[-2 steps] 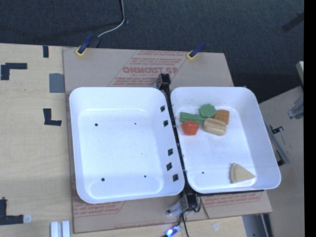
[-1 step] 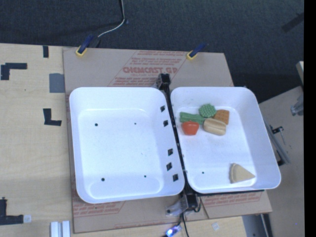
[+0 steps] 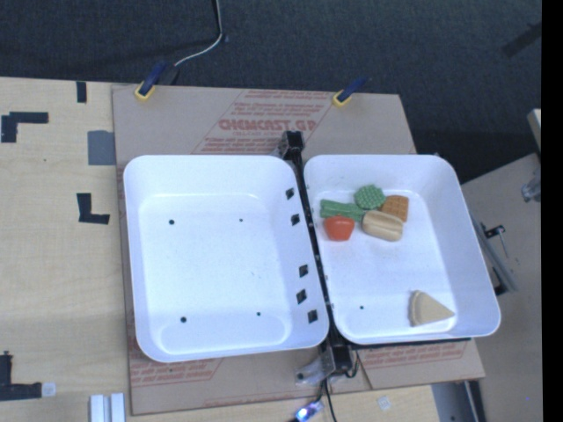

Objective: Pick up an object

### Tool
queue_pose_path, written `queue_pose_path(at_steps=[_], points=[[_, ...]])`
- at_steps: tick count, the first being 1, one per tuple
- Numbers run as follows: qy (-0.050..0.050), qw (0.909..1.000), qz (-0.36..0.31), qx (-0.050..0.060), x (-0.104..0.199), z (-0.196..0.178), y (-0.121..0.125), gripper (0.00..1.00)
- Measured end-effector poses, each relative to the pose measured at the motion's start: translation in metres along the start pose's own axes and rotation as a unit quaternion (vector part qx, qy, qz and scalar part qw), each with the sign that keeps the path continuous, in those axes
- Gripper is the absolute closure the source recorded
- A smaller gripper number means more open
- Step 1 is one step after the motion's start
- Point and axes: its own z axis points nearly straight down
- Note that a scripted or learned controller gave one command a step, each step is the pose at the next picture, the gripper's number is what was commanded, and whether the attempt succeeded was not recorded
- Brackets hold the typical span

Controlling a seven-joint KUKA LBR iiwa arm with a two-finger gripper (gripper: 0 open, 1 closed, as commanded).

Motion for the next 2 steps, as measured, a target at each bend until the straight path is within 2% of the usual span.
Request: queue_pose_path(at_steps=[2], points=[[-0.001, 1.0000, -0.001, 0.000, 0.0010, -0.0197, 0.0015, 1.00]])
